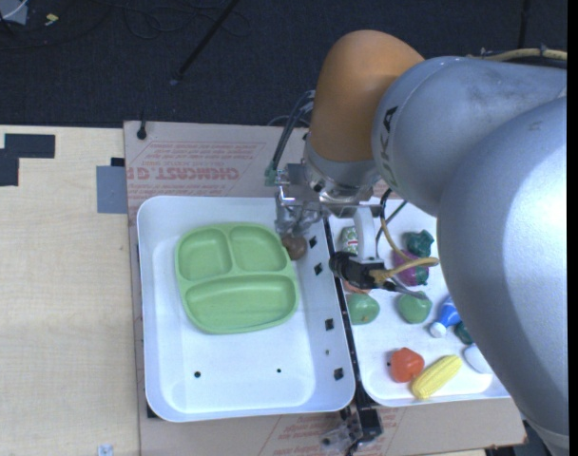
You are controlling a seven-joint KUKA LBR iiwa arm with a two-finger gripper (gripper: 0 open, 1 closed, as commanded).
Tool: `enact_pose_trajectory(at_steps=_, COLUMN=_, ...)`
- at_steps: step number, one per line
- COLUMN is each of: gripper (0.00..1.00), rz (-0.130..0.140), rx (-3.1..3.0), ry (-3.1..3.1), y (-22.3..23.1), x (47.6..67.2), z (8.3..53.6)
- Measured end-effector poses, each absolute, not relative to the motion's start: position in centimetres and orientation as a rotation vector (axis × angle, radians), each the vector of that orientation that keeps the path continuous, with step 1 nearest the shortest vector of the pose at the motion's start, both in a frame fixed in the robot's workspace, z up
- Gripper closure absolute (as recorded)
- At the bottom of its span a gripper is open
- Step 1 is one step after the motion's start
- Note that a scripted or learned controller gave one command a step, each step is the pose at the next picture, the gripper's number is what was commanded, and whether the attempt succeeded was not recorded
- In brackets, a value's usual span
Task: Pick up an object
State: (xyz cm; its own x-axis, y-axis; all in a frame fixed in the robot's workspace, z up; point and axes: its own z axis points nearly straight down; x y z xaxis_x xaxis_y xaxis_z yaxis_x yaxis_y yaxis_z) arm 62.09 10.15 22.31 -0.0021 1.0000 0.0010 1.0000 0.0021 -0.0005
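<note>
Two white bins [165,350] on bench [51,302]

So the bench [51,293] is a pale wood-look surface with a few dark rectangular marks up at its 10 o'clock corner. Sitting on it is a brownish cardboard sheet [203,164] with red printed lettering, which reads reversed from here. Two shallow white bins rest on that sheet side by side: the left bin [237,388] takes up the middle, and the right bin [403,397] sits touching it at 3 o'clock, partly hidden under the big grey arm.
</note>
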Motion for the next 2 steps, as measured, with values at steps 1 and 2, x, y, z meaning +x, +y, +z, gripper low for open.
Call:
enact_pose_trajectory(at_steps=1, gripper=1.0, rz=0.001, rx=-2.219, ry=-2.222, y=10.94, x=61.03, z=23.69)
enact_pose_trajectory(at_steps=2, gripper=1.0, rz=0.004, rx=-2.218, ry=-2.223, y=11.07, x=61.04, z=23.54)
